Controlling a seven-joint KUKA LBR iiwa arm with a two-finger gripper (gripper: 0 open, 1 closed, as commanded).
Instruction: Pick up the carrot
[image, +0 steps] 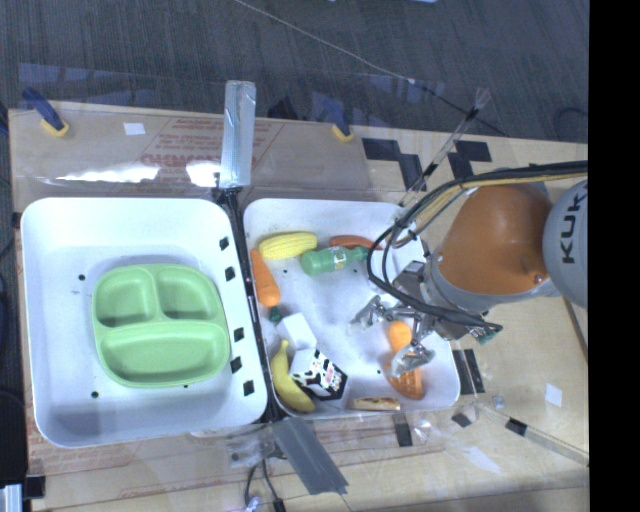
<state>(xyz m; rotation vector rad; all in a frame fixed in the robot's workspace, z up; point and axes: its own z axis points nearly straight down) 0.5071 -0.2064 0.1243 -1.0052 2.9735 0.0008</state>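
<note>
1. Bins sit side by side on the surface. The left bin (40, 300) holds a green divided plate (158, 325), which has no part in your task.
2. Just past the divider, in the right bin (330, 212), the carrot (265, 280) lies flat along the left wall. It is a long orange piece running near to far, with its far end just beside a yellow corn cob (288, 243).
3. Judging by its look, the carrot is a light, stiff toy with a smooth, tapering skin, so it may slide out of a pinch near the tip. Take it across the thicker middle, closing across its width. The wall is close on one side, which leaves little room for the jaw on that side.
4. Nearer the camera lie a white block (297, 328), a banana (286, 385) and a small black-and-white patterned item (322, 376). A green bottle (335, 260) lies toward the middle of the bin.
5. On the right side of the bin, the gripper (404, 340) hangs low over a small orange item (400, 334), well apart from the carrot. You cannot tell whether the jaws are apart or together, as cables and metal crowd them.
6. You would need to travel left across the bin to reach the carrot.
</note>
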